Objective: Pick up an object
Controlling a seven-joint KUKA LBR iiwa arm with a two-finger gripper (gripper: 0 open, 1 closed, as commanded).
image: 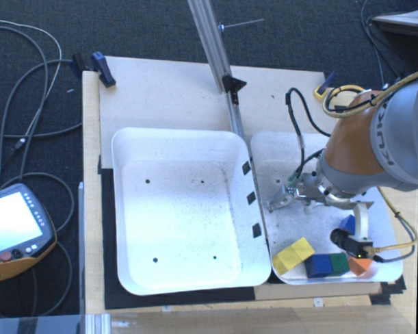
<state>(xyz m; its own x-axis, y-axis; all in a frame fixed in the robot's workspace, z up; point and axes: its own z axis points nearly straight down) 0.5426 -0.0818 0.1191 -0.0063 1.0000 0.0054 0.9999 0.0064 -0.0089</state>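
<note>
Arm (374,148) reaching over the right bin (278,148) from the right edge of the bench (164,93). The end effector (288,193) hangs near the bin's left wall; whether it is spread or pressed together cannot be told. Yellow block (293,255), blue block (320,265), green block (339,263) and orange block (359,266) lie in a row along the bin's near edge. The left bin (180,217) adjoins.

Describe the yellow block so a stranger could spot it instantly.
Start at the white bin on the view's right. Along its near edge sits a row of coloured blocks; the yellow block is at the row's left end, beside a blue block. It is the only yellow one.
</note>
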